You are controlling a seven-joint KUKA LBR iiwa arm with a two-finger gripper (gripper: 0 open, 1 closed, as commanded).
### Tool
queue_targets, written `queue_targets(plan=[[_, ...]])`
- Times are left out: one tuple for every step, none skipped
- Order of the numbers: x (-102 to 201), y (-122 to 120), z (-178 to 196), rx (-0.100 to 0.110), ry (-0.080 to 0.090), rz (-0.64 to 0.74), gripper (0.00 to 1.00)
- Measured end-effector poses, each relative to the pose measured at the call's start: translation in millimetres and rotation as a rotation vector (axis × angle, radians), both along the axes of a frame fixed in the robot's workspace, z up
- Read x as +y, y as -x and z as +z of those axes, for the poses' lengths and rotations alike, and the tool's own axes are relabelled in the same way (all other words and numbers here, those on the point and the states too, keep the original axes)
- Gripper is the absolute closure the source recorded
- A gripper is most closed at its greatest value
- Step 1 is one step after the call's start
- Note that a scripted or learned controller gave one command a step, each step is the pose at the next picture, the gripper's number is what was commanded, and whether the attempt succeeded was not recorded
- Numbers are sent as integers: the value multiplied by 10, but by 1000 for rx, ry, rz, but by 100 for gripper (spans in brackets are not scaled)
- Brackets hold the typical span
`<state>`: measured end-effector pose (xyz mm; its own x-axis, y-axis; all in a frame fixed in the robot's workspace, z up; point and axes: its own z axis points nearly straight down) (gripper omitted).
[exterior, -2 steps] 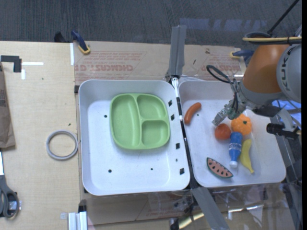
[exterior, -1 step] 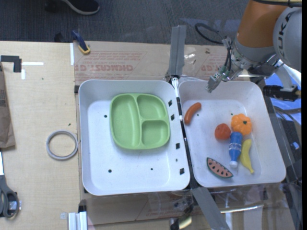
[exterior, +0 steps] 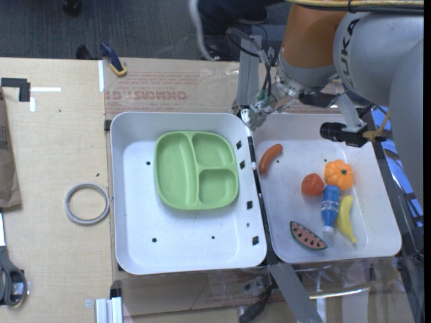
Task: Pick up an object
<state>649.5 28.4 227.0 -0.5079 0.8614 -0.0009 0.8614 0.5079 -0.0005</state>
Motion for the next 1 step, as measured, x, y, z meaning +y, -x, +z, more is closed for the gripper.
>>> queue_targets(plan=[[-395,951,-321,1,0,34,100]])
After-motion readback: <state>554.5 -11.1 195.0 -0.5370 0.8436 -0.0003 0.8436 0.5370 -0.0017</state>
